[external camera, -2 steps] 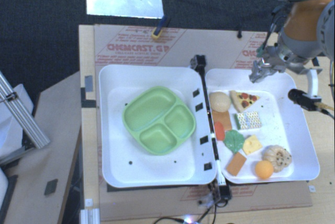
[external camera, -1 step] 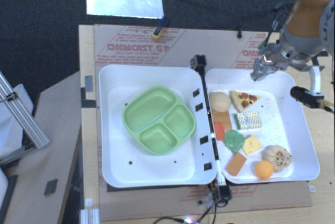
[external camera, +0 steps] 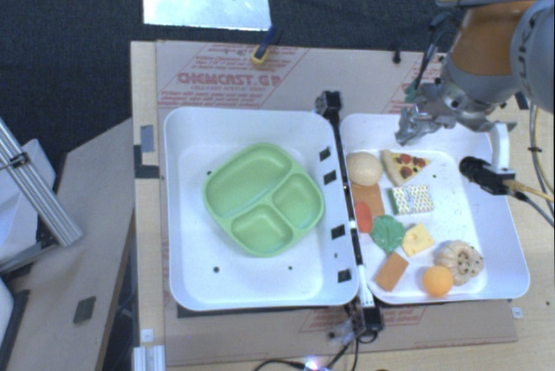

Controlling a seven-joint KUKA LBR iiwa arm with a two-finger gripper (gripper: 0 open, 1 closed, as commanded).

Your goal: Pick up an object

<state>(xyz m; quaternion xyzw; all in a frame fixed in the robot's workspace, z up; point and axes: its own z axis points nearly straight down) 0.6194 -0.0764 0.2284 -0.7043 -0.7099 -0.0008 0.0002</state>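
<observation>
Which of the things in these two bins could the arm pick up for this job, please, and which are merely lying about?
For the job:
gripper, over the right bin
pizza slice
orange ball
cookie
yellow cheese cube
green leafy piece

Lying about:
green divided plate in the left bin
cardboard sheet under the bins

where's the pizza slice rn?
The pizza slice lies in the right bin, near its far edge, between the round beige piece on its left and the checkered block just in front, right below the gripper.
</observation>
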